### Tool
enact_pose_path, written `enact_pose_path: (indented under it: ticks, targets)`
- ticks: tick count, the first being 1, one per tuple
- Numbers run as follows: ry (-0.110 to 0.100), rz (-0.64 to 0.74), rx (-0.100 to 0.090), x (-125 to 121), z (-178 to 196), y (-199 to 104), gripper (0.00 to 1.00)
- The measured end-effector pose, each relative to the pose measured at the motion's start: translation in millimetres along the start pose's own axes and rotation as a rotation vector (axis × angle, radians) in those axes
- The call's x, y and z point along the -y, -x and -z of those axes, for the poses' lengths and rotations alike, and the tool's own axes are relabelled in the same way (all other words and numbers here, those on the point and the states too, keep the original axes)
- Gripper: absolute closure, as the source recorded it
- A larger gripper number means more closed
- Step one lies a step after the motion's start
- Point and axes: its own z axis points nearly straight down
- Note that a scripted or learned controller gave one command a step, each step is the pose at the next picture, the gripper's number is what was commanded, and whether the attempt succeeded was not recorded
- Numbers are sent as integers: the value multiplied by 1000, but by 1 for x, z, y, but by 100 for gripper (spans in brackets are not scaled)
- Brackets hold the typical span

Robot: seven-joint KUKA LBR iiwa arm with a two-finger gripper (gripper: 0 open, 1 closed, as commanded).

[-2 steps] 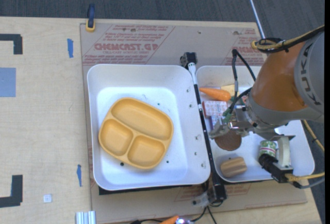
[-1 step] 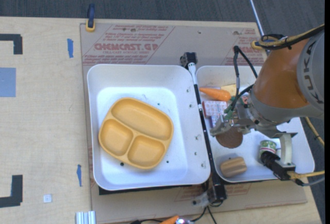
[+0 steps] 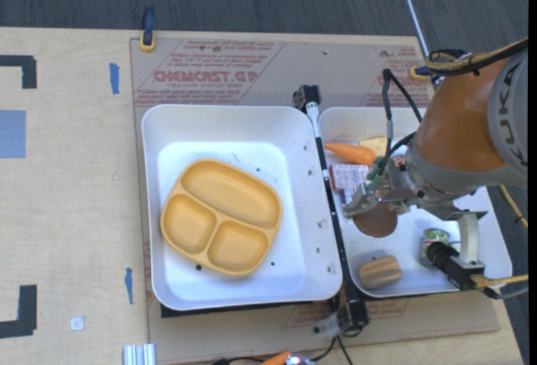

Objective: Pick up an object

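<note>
Left bin (image 3: 159, 187), centre frame: yellow divided plate (image 3: 220, 216). Right bin (image 3: 495, 258): carrot (image 3: 352, 153) upper left, brown disc (image 3: 377, 223) mid-left, bread roll (image 3: 380, 272) lower left. Roll judged light, soft; grip across its middle. Gripper (image 3: 367, 202) above the disc; grasp state cannot be told.

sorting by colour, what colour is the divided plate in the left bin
Yellow-orange, plain, no pattern: the divided plate, seen in the camera view.
</note>
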Motion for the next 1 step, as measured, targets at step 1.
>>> enact_pose_path:
  ticks: [1]
  targets:
    - [4, 2, 1, -2, 10, 0, 100]
